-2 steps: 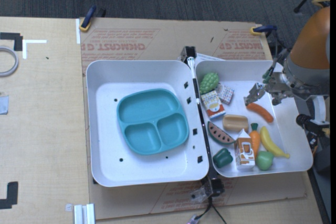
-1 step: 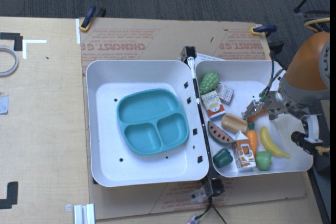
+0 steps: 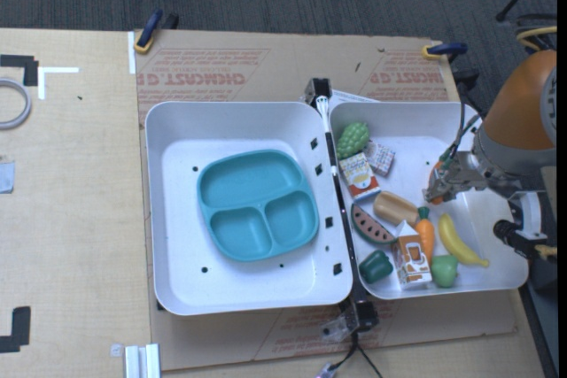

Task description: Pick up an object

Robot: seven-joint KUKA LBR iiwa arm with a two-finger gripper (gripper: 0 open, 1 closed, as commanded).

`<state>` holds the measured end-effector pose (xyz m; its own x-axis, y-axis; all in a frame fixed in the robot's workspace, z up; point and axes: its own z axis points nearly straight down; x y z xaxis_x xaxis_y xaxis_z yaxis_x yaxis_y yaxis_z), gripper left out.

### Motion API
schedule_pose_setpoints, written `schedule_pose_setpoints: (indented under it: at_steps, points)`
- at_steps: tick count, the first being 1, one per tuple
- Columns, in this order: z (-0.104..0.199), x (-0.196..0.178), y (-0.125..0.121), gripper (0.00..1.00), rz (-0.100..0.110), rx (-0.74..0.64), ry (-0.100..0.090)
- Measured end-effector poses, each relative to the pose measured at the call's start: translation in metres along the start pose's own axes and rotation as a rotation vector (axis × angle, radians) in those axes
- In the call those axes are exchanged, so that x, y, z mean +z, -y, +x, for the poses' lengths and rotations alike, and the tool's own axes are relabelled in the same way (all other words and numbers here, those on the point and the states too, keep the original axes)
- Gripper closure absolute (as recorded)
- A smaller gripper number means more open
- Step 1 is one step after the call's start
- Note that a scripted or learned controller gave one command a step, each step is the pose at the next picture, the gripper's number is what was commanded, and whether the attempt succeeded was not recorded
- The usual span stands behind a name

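Now we cannot tell gripper (image 3: 440,187) state; carrot (image 3: 426,236) just below, bread roll (image 3: 395,208) beside: risk of nudging both.

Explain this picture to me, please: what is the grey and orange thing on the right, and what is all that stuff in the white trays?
That is a robot arm, seen by a camera above the bench. Its gripper, a two-fingered hand, hangs over the right tray, which holds toy food: a banana, a carrot, a watermelon slice, a green bumpy fruit and small cartons. The left tray holds a blue divided plate. I see nothing held between the fingers.
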<state>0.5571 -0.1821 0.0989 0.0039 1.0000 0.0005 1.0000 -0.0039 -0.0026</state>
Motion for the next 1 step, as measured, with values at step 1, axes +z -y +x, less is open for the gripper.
schedule_pose_setpoints:
  at_steps: [1]
  points:
    - [0.031,-0.0859,-0.0238,1.0,-0.001,-0.005,0.001]
